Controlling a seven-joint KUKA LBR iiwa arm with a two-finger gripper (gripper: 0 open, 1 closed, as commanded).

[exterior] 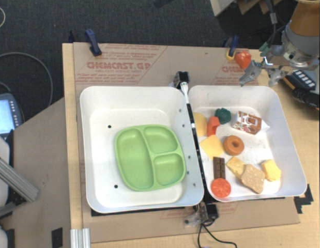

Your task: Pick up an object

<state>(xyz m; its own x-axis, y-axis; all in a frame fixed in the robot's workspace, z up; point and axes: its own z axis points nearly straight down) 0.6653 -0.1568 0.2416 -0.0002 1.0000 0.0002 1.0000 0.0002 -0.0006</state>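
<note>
**Arm parked off the bins, toy food all on the right side**

So here's what we saw. The gripper (262, 72) sat up at about 1 o'clock in the view, above the far rim of the right bin (289, 138), over the cardboard rather than over the food. Its two fingers were spread apart with nothing between them. A small orange-red thing (243, 59) sat just beside it on the cardboard; we couldn't tell what it was.

The objects to pick were all in the right bin: a brown donut (233, 145) near the middle, a yellow wedge (212, 146) at its 9 o'clock, a dark green piece (223, 115) and a red piece (213, 125) toward 11, and a red-and-white packet (248, 122) at 1. Lower down we had a chocolate bar (218, 167), a red disc (221, 188), a cracker (235, 166), a slice of toast (252, 178) and a yellow block (271, 170).

The left bin (92, 138) held just a green divided plate (149, 156), three compartments, lying flat in the middle.

Surface-wise, both bins rested on a brown cardboard sheet (123, 61) with faded red print, held down by blue clamps (92, 42) at the far edge, on a pale wood bench (51, 138). Beyond it was dark carpet (123, 9), with a white cable (25, 61) looping at 9 to 10 o'clock and a screen (3, 115) at the left edge.
</note>
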